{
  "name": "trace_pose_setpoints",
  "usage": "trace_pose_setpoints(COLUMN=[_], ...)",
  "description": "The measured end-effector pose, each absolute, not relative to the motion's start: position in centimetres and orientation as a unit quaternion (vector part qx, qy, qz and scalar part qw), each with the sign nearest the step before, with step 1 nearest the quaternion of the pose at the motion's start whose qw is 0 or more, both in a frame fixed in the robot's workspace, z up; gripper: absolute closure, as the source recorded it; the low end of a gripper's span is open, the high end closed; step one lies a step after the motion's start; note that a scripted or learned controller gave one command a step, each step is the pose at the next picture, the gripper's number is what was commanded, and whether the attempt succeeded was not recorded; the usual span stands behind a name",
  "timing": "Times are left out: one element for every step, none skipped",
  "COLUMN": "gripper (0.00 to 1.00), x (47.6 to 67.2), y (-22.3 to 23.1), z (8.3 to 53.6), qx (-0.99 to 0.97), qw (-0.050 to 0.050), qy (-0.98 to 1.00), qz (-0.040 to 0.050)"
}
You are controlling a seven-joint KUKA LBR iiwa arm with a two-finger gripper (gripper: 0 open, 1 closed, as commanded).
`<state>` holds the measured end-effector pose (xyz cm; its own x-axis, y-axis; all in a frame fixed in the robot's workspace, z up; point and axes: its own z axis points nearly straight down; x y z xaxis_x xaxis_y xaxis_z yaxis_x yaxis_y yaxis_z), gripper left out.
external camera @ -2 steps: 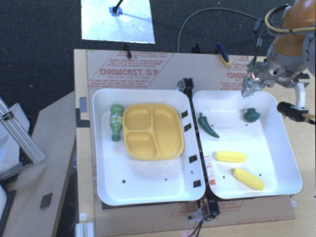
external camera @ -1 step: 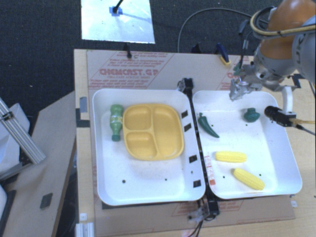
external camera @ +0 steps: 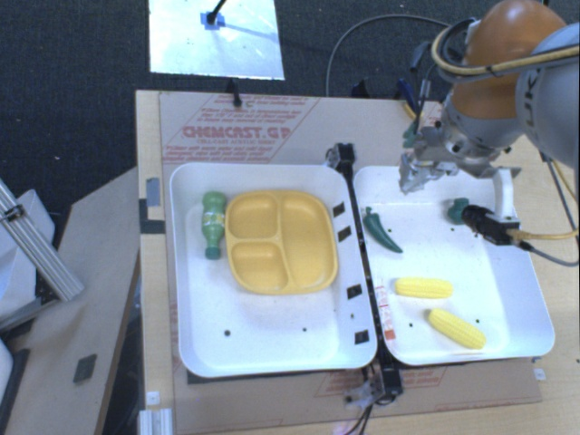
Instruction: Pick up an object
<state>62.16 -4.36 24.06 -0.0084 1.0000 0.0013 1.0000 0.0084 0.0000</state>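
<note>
The claw (external camera: pixel 415 185) hangs over the upper part of the right bin (external camera: pixel 507 279), close to that bin's top left corner, pointing down at the white floor. From this angle I cannot tell whether it is spread or pressed together, and nothing can be seen held in it. The arm (external camera: pixel 507 71) comes in from the upper right of the frame, its orange band above the wrist.

Nearest to the claw, below it and a little to the left, a green chili pepper (external camera: pixel 381 229) lies at a slant beside the bin's left wall, apart from the claw. To the right of the claw, at about the same height in the frame, there is a small teal-green thing (external camera: pixel 456 209); it is too small and too hidden to name. Lower in the same bin lie two yellow corn cobs: the upper corn cob (external camera: pixel 423 287) lies nearly level, and the lower corn cob (external camera: pixel 456 328) is tilted, near the bottom rim. The two are near each other but not touching.

In the left bin (external camera: pixel 272 333) a yellow plate (external camera: pixel 279 241) with three compartments sits in the middle, and a green bottle (external camera: pixel 213 225) lies just beside its left edge.

Both bins rest on a pale sheet (external camera: pixel 236 132) with red lettering, on the bench (external camera: pixel 149 134). A silvery panel (external camera: pixel 215 25) lies on the dark floor at the upper left of the frame.
</note>
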Motion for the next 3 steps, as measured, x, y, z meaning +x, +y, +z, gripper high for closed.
trace_pose_setpoints(gripper=[1.0,1.0,1.0], x=[60.4,58.7,57.6], y=[-0.1,4.5,9.9], z=[22.7,23.6,23.2], qx=[-0.705,-0.704,-0.704], qw=[0.0,0.001,0.001], qy=[-0.71,-0.71,-0.71], qz=[0.0,-0.0003,-0.0005])
